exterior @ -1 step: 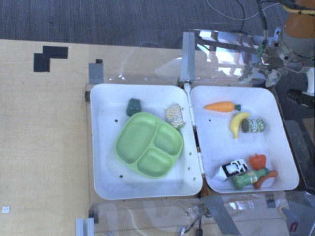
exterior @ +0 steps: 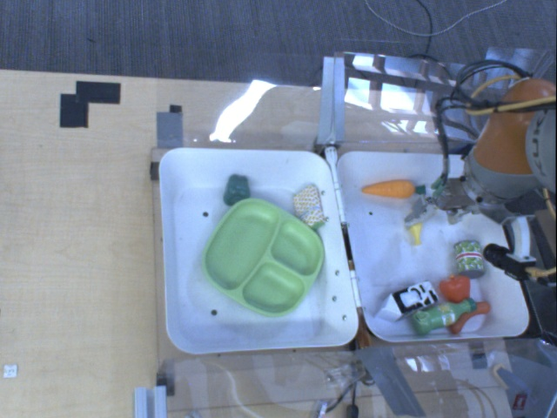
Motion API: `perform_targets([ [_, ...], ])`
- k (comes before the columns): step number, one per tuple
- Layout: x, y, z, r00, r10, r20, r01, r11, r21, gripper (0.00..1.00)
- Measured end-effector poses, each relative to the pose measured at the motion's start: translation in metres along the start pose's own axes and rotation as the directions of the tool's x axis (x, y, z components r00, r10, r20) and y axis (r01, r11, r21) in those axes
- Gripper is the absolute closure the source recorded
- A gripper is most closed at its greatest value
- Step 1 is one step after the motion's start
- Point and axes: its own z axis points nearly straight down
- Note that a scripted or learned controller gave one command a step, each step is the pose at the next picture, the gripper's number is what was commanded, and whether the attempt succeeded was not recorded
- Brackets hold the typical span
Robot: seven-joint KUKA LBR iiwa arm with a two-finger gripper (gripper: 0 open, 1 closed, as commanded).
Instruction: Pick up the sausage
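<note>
Camera view: gripper (exterior: 432, 207) low over the right bin (exterior: 383, 268), near its back edge, fingers slightly spread, nothing between them.
Small yellow piece (exterior: 415, 232) sits just under the fingertips; contact unclear. Carrot (exterior: 388, 189) lies just beside, toward the bin's back-left corner. Sausage (exterior: 473, 315), reddish, lies at the front-right corner, mostly hidden under the green bottle (exterior: 439, 318), end poking out. Red item (exterior: 453, 288) and patterned can (exterior: 467, 258) nearby. Arm (exterior: 513, 146) cut off at frame edge.

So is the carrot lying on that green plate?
No, the carrot lies in the right bin, while the green plate sits in the left bin.
</note>
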Motion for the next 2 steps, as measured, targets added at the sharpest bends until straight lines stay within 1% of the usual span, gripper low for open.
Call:
perform_targets([
  [1,0.001,0.002,-0.009,1.0,-0.003,0.0,0.003,1.0,-0.002,1.0],
  [2,0.01,0.004,-0.023,1.0,-0.022,0.001,0.022,1.0,-0.003,1.0],
])
